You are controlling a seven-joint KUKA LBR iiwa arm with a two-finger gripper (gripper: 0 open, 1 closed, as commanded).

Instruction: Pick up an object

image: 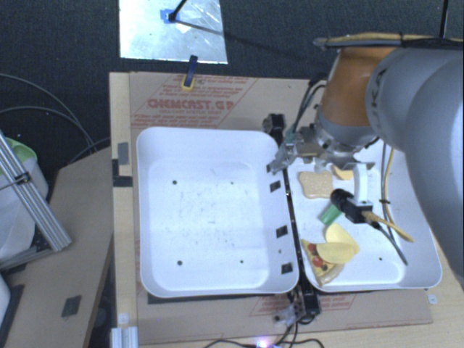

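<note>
I'm looking down on the bench (217,93), a tan board with red lettering printed along its far strip. Two white bins sit directly on it, touching side by side. Taking the left bin (210,212) as my landmark: the right bin (417,270) is hard against its right wall, and a small blue-and-yellow clip (190,72) sits on the board's far edge, beyond the left bin's far rim.

Bench fittings around the claw (324,158)
A white bin (156,216) lies just left of the claw on a printed brown board (192,101). A shiny metal sheet (170,20) lies far up-left, and an aluminium rail (29,194) stands far left.
</note>
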